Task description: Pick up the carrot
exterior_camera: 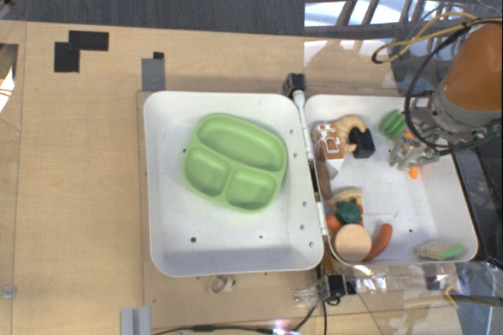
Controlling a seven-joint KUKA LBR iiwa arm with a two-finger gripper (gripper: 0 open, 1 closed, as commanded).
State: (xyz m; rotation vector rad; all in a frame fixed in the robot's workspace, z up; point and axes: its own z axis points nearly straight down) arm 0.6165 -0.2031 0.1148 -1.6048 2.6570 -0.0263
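No writing, number or brand can be read anywhere here. The only candidate is a small brown-and-white printed item [330, 141] lying at the left edge of the right bin [440, 200], beside the divider; it carries white markings on its face, but they are too small and blurred to make out as letters or a sign.
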